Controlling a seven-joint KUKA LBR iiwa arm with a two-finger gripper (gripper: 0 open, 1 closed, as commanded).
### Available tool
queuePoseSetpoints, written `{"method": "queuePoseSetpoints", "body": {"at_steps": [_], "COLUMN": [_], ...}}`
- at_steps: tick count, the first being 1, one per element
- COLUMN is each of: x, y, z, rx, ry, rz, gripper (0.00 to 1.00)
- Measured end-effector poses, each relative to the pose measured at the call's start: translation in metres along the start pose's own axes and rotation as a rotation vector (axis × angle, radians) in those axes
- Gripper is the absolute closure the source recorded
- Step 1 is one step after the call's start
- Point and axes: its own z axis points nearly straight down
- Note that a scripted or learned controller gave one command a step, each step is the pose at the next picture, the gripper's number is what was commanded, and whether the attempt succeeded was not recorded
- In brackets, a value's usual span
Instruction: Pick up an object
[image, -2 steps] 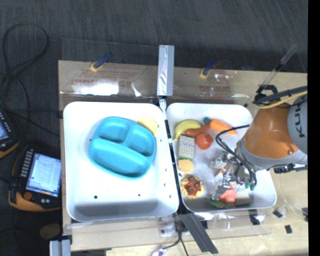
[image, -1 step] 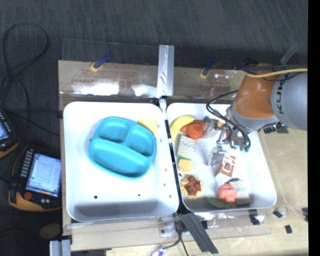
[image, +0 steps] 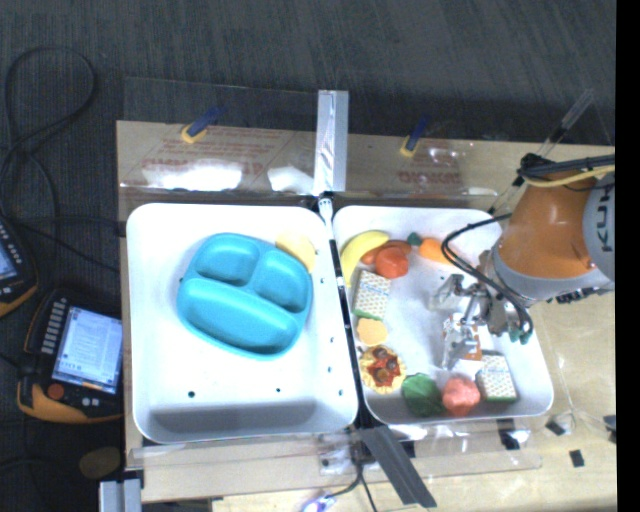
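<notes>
Your gripper (image: 462, 335) is low in the right bin (image: 535, 400), prob. lining up a grab (can't tell its state). Pink ball (image: 461, 394) just below it.

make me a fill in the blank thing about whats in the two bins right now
1. The blue divided tray lies in the ____ bin.
2. The banana lies at the far end of the ____ bin.
3. The arm's band above the wrist is ____.
4. The hand hangs over the ____ bin.

Missing words: left; right; orange; right
</notes>
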Motion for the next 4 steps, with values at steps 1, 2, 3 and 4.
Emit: {"method": "queuePoseSetpoints", "body": {"at_steps": [1, 2, 3, 4], "x": [-0.018, 0.023, 0.060, 0.060], "y": [0.023, 0.002, 0.011, 0.011], "z": [0.001, -0.053, -0.002, -0.010], "rx": [0.003, 0.003, 0.004, 0.005], "ry": [0.002, 0.015, -0.002, -0.002], "rz": [0.363, 0.177, 0.229, 0.227], "gripper": [0.00, 0.00, 0.00, 1.00]}}
